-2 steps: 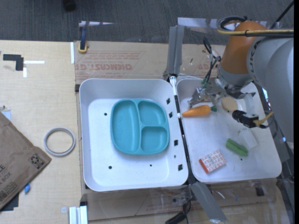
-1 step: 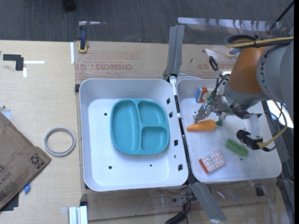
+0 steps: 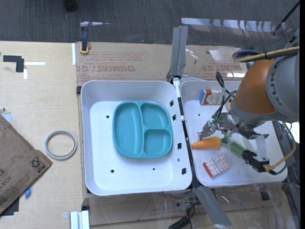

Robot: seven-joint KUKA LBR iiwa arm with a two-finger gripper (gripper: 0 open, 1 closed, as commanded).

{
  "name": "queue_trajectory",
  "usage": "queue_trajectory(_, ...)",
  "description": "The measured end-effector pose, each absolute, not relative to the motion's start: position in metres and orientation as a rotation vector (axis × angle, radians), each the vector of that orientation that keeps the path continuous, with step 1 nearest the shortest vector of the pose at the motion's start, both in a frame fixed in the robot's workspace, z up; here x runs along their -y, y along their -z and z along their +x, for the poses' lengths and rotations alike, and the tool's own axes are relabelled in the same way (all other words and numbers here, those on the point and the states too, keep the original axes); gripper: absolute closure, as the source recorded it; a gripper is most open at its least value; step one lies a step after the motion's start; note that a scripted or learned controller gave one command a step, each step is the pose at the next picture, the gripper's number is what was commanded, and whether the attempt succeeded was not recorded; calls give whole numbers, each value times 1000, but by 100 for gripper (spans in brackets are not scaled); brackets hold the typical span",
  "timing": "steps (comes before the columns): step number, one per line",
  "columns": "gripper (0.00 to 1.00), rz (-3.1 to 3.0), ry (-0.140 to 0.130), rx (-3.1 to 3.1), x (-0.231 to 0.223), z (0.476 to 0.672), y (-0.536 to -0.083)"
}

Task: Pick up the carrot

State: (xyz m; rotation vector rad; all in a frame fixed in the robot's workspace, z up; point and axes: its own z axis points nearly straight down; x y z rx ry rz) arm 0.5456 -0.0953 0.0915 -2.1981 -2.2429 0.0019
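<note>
The carrot (image 3: 206, 143) lies in the right bin (image 3: 237, 176), long axis roughly left-right, near the bin's left wall. The gripper (image 3: 213, 129) hangs just above it, slightly toward the far side; whether it is released or clenched I cannot tell. Count: one carrot, one green item (image 3: 237, 150), one red packet (image 3: 216, 166), one box (image 3: 209, 97); one teal tray (image 3: 142, 129) in the left bin (image 3: 97, 175)

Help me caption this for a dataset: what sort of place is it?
Probably a robotics lab test bench: a robot arm reaches over two white bins holding toy items such as a carrot, with a tape roll nearby.
</note>
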Motion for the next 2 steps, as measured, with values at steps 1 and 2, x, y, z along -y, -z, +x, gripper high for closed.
queue_trajectory(1, 0, -2480, -4, 1923, 101, 513, -91)
queue_trajectory(2, 100, -2484, -5, 1919, 102, 513, -99)
